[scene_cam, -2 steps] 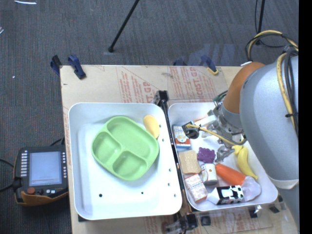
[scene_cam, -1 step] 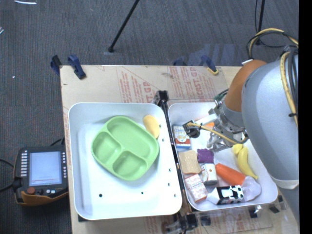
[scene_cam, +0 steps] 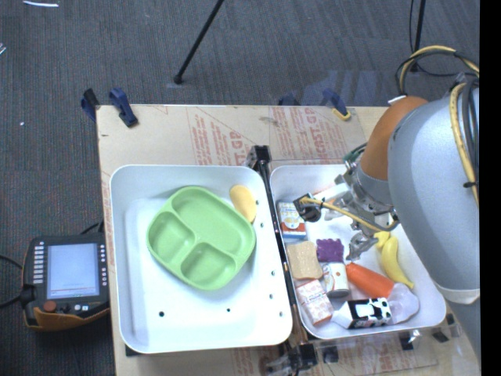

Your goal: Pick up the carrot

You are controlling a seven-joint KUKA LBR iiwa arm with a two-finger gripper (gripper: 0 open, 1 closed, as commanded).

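The carrot [scene_cam: 368, 279] is an orange tapered piece lying in the right bin [scene_cam: 435, 294], toward its front right. It rests between a small can [scene_cam: 337, 278] and a yellow banana [scene_cam: 392, 260]. My gripper [scene_cam: 359, 240] hangs over the middle of the right bin, just above and behind the carrot, next to the banana's upper end. The grey arm with its orange band [scene_cam: 383, 143] covers the bin's right side.
The right bin also holds a purple block [scene_cam: 329, 250], a tan cracker [scene_cam: 304, 261], small cartons [scene_cam: 314, 301] and a black-and-white pack [scene_cam: 368, 312]. In the left bin [scene_cam: 133, 304] sit a green divided plate [scene_cam: 202, 236] and a yellow item [scene_cam: 243, 202].
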